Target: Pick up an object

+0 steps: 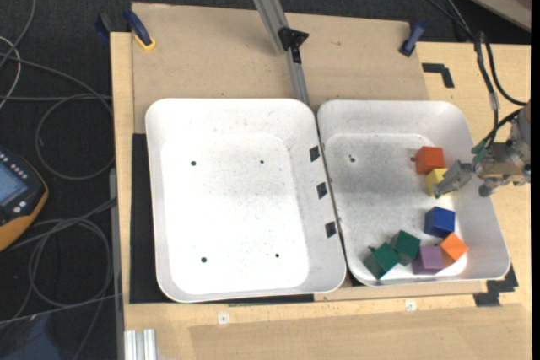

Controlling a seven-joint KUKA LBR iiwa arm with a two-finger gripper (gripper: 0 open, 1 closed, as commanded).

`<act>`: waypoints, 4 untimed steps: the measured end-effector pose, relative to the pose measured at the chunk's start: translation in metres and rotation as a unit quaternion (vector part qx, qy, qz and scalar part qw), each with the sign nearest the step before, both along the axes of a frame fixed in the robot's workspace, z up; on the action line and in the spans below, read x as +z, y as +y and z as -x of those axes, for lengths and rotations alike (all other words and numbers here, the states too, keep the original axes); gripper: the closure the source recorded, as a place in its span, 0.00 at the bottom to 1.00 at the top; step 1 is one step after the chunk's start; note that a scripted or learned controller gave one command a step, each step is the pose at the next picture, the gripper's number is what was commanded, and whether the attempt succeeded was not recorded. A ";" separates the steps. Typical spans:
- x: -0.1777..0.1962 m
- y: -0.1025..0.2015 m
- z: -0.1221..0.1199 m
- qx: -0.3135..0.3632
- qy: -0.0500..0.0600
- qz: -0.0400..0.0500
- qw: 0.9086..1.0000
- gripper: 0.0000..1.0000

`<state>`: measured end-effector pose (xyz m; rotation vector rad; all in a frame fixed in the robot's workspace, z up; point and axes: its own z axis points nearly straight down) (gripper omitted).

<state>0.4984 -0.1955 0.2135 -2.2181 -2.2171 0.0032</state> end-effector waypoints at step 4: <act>-0.022 -0.007 -0.007 0.001 -0.006 0.003 1.000 1.00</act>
